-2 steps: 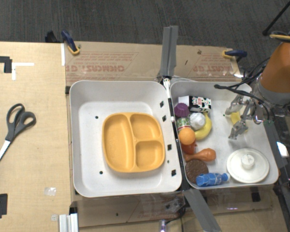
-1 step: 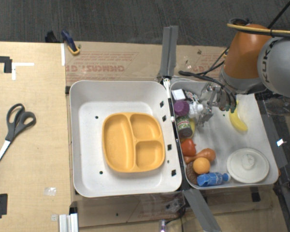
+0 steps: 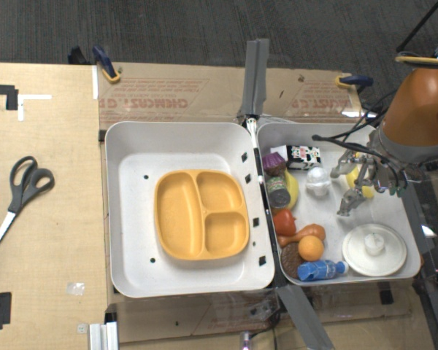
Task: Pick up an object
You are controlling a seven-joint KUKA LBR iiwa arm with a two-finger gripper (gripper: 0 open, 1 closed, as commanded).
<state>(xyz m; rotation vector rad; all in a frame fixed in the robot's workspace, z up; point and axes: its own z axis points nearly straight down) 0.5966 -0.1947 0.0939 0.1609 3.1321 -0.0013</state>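
The gripper (image 3: 354,192) hangs over the right bin (image 3: 405,221) near its far right corner; whether it grips anything I cannot tell. Below it, a white lid (image 3: 374,249) sits in the near right corner. An orange ball (image 3: 311,249) lies by the bin's left wall.

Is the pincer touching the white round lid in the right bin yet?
Apart. The camera view shows the pincer hanging above bare bin floor, with a strip of white floor between its tips and the white round lid lying nearer the front of the right bin.
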